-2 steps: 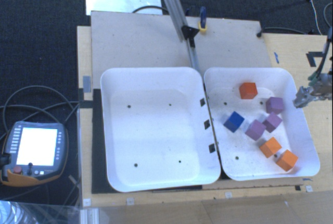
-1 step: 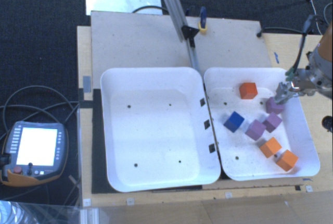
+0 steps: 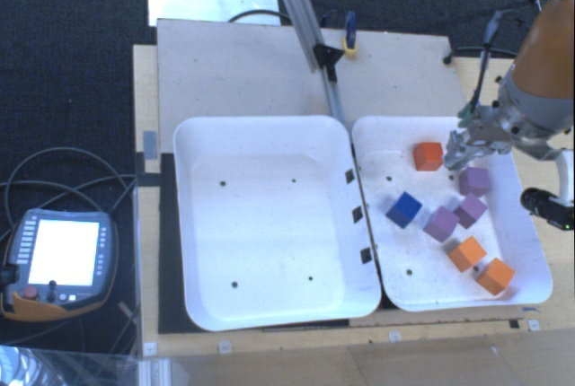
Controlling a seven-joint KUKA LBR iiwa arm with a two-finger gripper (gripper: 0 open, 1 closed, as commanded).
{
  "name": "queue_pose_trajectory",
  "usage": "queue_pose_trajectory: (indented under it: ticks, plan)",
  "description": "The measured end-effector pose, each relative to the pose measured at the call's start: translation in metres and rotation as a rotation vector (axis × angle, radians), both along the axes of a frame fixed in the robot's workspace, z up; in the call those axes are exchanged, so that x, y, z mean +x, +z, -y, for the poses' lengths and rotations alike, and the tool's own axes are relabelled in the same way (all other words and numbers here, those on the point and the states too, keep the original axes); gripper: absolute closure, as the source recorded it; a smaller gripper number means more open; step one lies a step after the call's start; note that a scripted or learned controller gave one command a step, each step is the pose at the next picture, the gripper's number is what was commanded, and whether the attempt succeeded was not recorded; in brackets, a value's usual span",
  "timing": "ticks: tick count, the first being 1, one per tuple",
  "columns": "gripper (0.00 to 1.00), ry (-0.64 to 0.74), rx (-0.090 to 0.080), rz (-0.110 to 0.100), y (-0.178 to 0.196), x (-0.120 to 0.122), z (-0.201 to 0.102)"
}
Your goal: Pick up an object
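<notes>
Two shallow white bins side by side on bench (image 3: 395,61). Left bin (image 3: 193,285) and right bin (image 3: 539,285) touching along inner rims.

Arm (image 3: 548,61) in from right, grey with orange band, over far right corner of right bin. End effector (image 3: 460,151) low over far part of right bin, between orange cube and purple cube. Opening width: cannot tell, tips blurred against white floor. Nothing seen between the tips.

Right bin contents:
- orange cube (image 3: 428,156), far centre, just left of end effector.
- purple cube (image 3: 474,181), just near-right of end effector.
- second purple cube (image 3: 470,210), nearer, close below the first.
- third purple cube (image 3: 440,223), touching or nearly touching the second on its left.
- blue cube (image 3: 404,210), left of purple group, apart from it.
- two orange cubes at near right: one (image 3: 466,253), other (image 3: 495,276) close to the near rim, just beside each other.

All cubes resting on bin floor.

Off bench at left: pendant (image 3: 58,263) with lit screen and cables on dark floor.
</notes>
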State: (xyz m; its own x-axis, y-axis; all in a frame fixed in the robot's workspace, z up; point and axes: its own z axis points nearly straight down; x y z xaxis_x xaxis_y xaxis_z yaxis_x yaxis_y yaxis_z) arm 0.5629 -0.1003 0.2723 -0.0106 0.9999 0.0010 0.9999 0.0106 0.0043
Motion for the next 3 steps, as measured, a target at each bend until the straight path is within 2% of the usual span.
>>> queue_pose_trajectory:
  ticks: [1,3]
  plan:
    - [1.0,0.0,0.0,-0.001,-0.009,0.02,-0.049]
    - [1.0,0.0,0.001,-0.005,-0.04,0.037,-0.17]
